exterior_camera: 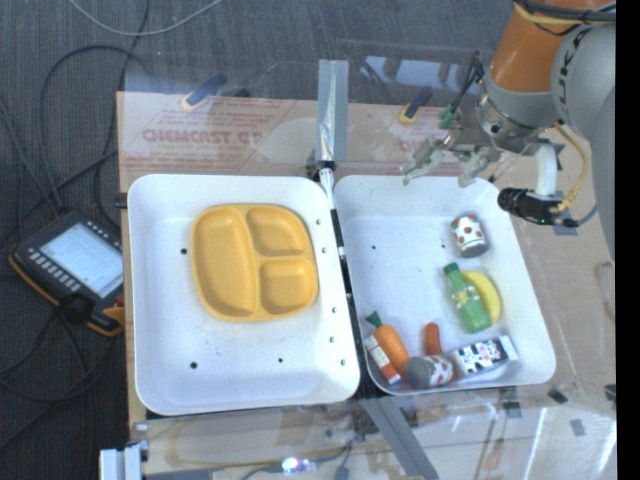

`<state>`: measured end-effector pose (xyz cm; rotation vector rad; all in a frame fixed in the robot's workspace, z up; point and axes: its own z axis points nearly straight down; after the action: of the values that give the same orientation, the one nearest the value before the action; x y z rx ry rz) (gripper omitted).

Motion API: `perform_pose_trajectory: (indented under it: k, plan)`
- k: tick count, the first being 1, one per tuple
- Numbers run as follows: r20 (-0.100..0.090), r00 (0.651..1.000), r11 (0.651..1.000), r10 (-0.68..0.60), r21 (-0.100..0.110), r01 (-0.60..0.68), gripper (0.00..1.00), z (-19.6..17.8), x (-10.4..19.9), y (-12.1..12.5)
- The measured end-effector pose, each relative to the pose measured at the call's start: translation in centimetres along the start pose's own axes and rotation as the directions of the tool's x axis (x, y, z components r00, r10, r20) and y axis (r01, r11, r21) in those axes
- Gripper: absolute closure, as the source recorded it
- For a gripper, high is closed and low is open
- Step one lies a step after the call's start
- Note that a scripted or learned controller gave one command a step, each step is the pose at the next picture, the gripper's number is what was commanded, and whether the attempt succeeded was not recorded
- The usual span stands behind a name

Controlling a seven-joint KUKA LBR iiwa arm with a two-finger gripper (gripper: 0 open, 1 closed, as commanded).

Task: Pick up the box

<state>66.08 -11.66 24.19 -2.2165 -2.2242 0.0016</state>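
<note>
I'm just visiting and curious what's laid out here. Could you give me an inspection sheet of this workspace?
Surface: two white bins, left bin and right bin, side by side on a bench.
Job's things: box lying in the right bin's near corner.
Clutter: yellow tray in the left bin; can, bottle, banana, carrot in the right.
Grippers: gripper above the right bin's far edge, holding nothing.
Cables: black cables on the floor.
Surroundings: handheld screen left of the bench.

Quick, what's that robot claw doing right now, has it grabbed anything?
Gripper: open and holding nothing, poised over the far rim of the right bin. The box lies at the bin's near edge, untouched.
</note>
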Motion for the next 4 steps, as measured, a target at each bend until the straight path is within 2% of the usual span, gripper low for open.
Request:
perform_pose_trajectory:
  k: [1,2,3,4]
  plan:
    - [0.000,0.983,0.983,0.183,0.002,-0.183,0.00,5.3,14.7,-2.8]
    - [-0.001,0.984,0.984,0.181,0.005,-0.181,1.00,4.5,14.9,-2.8]
    - [0.002,0.917,0.917,0.398,0.005,-0.398,1.00,6.0,12.1,-6.5]
    - [0.003,0.940,0.940,0.341,0.002,-0.341,1.00,0.5,7.3,-12.0]
